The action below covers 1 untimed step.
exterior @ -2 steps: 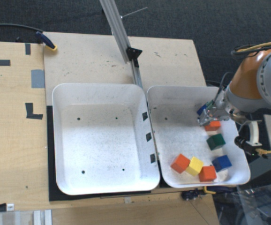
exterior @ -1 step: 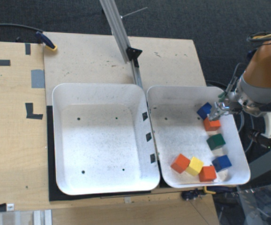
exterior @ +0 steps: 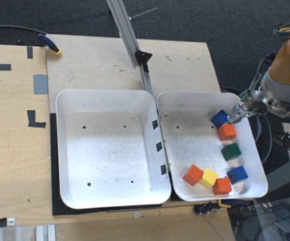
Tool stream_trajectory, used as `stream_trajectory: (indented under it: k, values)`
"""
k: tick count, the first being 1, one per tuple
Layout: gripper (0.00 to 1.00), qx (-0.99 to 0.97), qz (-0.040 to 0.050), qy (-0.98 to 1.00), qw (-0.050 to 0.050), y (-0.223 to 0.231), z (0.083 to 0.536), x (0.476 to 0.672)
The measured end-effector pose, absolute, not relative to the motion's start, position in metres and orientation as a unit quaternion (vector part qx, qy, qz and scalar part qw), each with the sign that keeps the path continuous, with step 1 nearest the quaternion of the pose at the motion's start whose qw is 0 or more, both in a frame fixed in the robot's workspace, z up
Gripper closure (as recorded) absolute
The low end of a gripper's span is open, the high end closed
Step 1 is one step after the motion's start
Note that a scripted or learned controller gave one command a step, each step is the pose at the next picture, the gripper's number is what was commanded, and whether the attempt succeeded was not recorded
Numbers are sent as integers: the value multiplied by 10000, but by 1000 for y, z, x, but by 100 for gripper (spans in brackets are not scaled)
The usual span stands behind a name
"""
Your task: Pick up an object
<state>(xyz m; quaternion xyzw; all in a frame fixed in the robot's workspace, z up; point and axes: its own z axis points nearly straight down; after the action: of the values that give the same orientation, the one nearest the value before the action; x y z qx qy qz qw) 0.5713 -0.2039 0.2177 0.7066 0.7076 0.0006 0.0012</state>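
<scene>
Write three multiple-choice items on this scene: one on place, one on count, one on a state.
1. Where do the blocks lie?
A. left bin
B. right bin
C. bench top

2. How many orange blocks are there?
A. one
B. three
C. five

3. How does the yellow block sit?
A. alone by the far wall
B. stacked on the green block
C. between two orange blocks

Key: 1 B, all blocks sit in the right bin. 2 B, orange blocks at. 3 C, the yellow block lies flanked by the two near ones.

7 blocks (exterior: pixel 231 151) in right bin (exterior: pixel 185 109)
</scene>
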Motion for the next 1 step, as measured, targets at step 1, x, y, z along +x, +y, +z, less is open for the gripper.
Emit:
stream_trajectory:
  k: [1]
  values:
    - [100, 7049, 10, 7093, -3, -155, 229, 583]
